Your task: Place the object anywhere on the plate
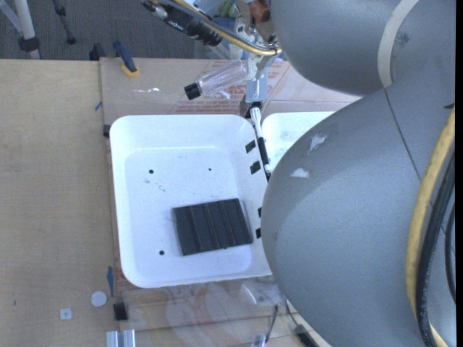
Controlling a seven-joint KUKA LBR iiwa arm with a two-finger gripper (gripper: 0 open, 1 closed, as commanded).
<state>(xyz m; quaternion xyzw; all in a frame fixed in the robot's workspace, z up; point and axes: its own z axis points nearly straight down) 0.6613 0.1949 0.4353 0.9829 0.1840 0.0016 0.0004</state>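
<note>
Resting in the left white bin (pixel 137 150), a dark ridged plate (pixel 212 225), grey arm (pixel 362 194) looming over, pincer state untellable.

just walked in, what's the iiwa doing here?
The grey arm reaches in from the right and its bulk covers most of the right bin. In the left bin, a dark ribbed rectangular slab lies flat near the front right corner, untouched. I can't see the gripper or any held object from here, so I can't judge progress.
</note>
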